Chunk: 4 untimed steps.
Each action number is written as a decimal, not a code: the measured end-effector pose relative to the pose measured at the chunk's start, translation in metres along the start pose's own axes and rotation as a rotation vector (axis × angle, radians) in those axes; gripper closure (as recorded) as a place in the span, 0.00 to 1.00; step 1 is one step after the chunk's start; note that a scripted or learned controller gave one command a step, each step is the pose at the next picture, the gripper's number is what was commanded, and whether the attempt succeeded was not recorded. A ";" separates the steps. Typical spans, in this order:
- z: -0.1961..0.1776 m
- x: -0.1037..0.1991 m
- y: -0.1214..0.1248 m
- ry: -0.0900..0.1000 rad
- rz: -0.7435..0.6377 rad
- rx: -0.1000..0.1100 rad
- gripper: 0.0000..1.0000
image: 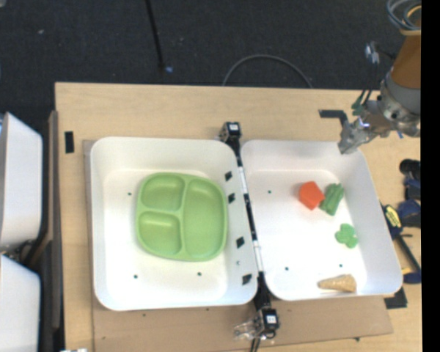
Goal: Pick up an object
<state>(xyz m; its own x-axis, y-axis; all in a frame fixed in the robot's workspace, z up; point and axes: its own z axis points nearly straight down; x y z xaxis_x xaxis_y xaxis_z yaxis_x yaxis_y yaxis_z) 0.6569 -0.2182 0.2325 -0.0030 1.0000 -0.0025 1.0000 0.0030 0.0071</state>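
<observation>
Leftmost, the shallow white left bin (103, 218) carries a pale green plastic plate with three compartments (182, 215), lying flat near its middle; it looks parked there as a drop-off place rather than as something to grab. Across the black-clipped seam, the shallow white right bin (286, 262) gathers the likely candidates toward its 3 o'clock side. A small red-orange block (311, 195) sits just beside a dark green ridged piece (332, 199), the two apparently touching. At about 5 o'clock from them lies a lighter green lobed piece (345, 235), apart from both. A tan cone-shaped piece (338, 284) rests near the rim at 5 o'clock. The two-finger gripper (350, 139) hangs at the bin's 1 o'clock corner, above the rim, holding nothing; whether it is spread or closed I cannot tell.
</observation>
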 end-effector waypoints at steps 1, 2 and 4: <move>-0.011 0.052 -0.007 0.003 -0.003 0.005 1.00; -0.021 0.105 -0.025 0.003 -0.003 0.006 1.00; -0.015 0.194 -0.055 0.002 -0.002 0.007 1.00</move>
<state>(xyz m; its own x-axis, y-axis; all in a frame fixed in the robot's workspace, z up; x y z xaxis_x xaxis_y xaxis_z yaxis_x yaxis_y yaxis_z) 0.6013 -0.0242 0.2467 -0.0049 1.0000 -0.0004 1.0000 0.0049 -0.0002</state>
